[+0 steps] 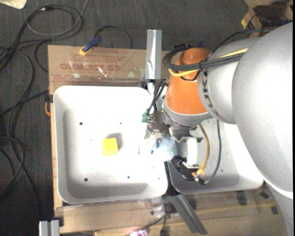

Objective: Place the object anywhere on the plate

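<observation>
**Yellow block sat alone in left bin as arm hung over the divide**

A small yellow block (110,146) lay flat near the middle of the left white bin (69,107), well apart from every wall and touching nothing else. To its right, the grey arm with its orange band (187,95) reached in above the seam where the two bins met, its wrist hardware and dark gripper (160,132) standing over the left bin's right edge, clear of the block. Whether the tool was clenched or released could not be told from above. Part of the right white bin (236,173) showed beneath the arm. Brown cardboard (96,68) lay behind the bins, with black cables (19,77) looping across the dark floor.
</observation>
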{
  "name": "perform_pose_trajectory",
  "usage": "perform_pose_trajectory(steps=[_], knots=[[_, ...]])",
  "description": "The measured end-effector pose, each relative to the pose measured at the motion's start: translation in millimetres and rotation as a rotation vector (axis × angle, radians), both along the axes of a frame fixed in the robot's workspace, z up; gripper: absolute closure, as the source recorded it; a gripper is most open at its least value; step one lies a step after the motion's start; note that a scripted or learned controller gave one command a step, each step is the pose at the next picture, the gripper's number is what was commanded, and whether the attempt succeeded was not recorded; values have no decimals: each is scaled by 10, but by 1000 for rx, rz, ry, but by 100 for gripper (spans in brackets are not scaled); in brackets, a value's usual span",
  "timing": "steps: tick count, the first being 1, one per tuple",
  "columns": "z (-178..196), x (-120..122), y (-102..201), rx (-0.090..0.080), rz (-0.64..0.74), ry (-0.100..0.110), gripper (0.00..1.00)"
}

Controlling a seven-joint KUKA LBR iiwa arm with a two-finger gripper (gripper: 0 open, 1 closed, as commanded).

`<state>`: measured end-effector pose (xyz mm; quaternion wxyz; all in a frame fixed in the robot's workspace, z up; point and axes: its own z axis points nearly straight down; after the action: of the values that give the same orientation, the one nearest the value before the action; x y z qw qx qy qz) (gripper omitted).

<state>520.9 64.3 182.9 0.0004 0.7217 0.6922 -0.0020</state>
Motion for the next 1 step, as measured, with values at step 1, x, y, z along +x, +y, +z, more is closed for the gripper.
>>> perform_pose_trajectory(steps=[1], knots=[[-651,-65,753,-8,19,-12,100]])
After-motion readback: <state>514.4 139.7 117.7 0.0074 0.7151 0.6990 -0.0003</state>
